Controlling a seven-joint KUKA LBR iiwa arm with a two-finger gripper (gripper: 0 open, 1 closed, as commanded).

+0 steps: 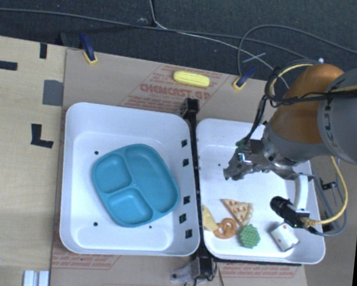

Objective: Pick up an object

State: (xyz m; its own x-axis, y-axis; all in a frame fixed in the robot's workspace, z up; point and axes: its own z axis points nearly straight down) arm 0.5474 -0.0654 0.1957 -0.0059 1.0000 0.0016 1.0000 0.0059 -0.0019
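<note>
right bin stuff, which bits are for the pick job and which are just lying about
For the job:
gripper
pizza slice
pretzel
green broccoli piece
yellow piece
right bin

Lying about:
blue divided plate
left bin
corn cob

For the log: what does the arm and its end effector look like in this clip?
The arm is grey with a glossy orange band above the wrist. Yellow and black cables loop around the band, and more trail down the far side. The end effector is a small, dark grey metal assembly.
</note>
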